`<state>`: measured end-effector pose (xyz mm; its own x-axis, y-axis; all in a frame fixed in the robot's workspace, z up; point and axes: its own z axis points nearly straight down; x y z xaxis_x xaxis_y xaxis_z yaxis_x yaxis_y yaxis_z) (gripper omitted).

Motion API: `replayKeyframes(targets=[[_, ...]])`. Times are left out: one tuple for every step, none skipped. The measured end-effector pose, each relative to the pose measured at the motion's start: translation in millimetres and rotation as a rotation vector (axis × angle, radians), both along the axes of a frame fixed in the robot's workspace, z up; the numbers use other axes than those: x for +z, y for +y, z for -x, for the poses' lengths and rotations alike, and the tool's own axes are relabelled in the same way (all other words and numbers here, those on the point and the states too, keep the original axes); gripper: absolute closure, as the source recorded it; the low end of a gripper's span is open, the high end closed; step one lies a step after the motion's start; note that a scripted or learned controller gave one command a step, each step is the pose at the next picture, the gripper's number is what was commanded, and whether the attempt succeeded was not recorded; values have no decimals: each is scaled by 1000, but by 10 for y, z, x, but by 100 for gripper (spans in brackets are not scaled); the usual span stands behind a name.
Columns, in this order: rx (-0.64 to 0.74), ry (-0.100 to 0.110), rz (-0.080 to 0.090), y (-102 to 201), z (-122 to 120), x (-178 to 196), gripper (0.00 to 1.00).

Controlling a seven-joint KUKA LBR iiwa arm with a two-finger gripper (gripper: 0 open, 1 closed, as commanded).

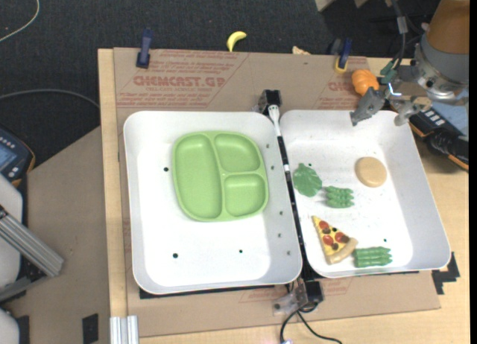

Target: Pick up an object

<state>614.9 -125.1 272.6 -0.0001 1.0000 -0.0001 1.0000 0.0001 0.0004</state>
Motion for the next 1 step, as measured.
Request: replayKeyframes(targets=[[-5, 16, -3, -345, 216, -1530, 0]])
